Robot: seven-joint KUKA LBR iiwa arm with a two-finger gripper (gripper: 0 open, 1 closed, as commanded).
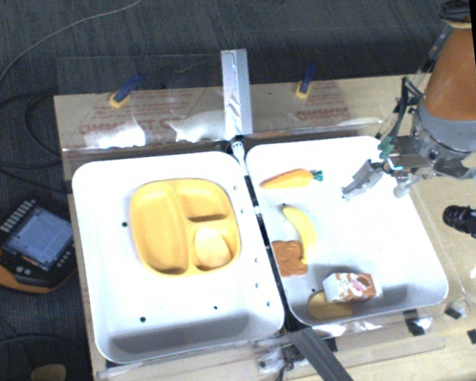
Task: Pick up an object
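From my overhead view, the grey arm with its orange band comes in from the right, and its hand [358, 183] hangs over the upper right part of the right bin [415, 242], tilted down toward the bin's middle. It carries nothing; the fingers blur together at this size, so I cannot tell how wide they stand. Any object will serve, and all the candidates lie beyond the hand, toward the divider between the bins. Nearest is a toy carrot [289, 179], lying flat, orange with a green tip pointing at the hand, a short way ahead of the fingertips and slightly farther up the bin. Below that lies a yellow banana [301, 226], curved and running down the bin, with a brown chunky piece [289, 258] just beside its lower end, close to the divider. Farther down, near the front wall, a small printed carton [350, 286] rests against a tan rounded item [323, 305]. The left bin [117, 327] holds a yellow divided tray [161, 228] with a pale round piece [211, 248] in one compartment, well apart from the hand. I judge the carrot the best target: it sits alone with bare floor around it. I would bring the hand directly over its middle, turn the fingers to close across its narrow width, and descend straight. The clustered carton and tan item look harder to separate cleanly.
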